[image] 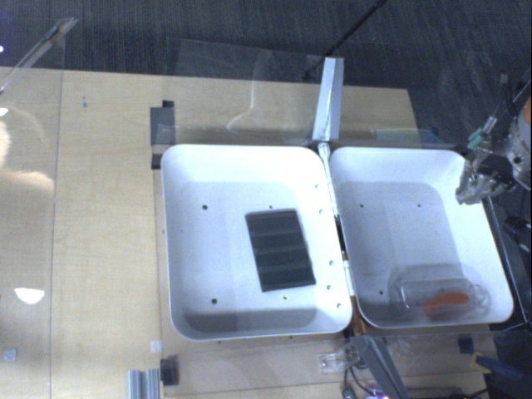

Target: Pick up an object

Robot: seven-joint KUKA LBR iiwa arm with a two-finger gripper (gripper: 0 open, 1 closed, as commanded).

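A dark ribbed rectangular block [281,249] lies flat in the middle of the left bin [191,223]. A clear plastic container with an orange item inside [442,296] rests in the near right corner of the right bin [391,181]. My gripper [475,186] hangs at the right bin's far right rim, well away from both objects, with nothing seen between its fingers.
A metal post [328,98] rises behind the seam between the two bins. Clear acrylic panels stand along the bench's back and left. Cables and clamps [366,364] sit at the near edge below the bins.
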